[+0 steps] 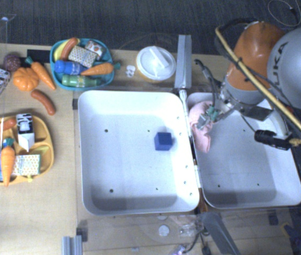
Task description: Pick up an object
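Arm [278, 52] reaches in from the right, over the top of the right bin [257, 190]. End effector [210, 116] sits low at that bin's upper-left corner, right at a pink soft item [199, 126]. The pink item lies against the bin's left wall, next to the divide between the bins. Whether it is between the fingers: cannot tell; finger spacing too small and blurred to judge.

Left bin [118, 195] holds one blue cube [163, 141], a little right of centre, well apart from the end effector.

On the desk [65, 142], left of the bins: a yellow tray [47, 137] with toy food, a loose toy sausage [44, 102], a small pumpkin [24, 79]. Behind the left bin: a blue bowl [108, 78] heaped with toy food, and a white round lid [156, 62].
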Robot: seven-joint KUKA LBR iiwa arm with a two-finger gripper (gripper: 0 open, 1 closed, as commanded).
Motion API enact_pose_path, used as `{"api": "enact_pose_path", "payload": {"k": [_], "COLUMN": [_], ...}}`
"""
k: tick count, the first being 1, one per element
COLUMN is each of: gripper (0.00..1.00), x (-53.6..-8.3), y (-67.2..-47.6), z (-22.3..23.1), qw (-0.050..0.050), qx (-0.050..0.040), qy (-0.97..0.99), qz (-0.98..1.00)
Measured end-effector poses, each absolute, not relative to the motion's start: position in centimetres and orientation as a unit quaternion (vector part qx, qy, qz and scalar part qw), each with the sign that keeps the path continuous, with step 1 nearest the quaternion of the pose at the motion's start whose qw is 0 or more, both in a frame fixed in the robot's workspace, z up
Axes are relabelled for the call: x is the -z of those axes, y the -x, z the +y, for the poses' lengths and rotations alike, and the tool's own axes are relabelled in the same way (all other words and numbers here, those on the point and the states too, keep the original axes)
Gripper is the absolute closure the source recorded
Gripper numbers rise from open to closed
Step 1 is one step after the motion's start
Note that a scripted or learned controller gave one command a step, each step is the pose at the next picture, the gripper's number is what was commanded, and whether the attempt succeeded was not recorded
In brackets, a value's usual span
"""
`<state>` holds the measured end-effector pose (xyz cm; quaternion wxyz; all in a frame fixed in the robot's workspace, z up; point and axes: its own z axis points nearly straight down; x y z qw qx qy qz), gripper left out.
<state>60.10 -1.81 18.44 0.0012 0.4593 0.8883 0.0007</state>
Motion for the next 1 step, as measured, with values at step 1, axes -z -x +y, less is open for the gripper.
{"api": "enact_pose_path", "payload": {"k": [1], "gripper": [1.00], "x": [-18.56], "y": [-64.70], "z": [-5.61], "qw": [0.003], "qx": [-0.0008], "qy": [-0.374], "qz": [0.928]}}
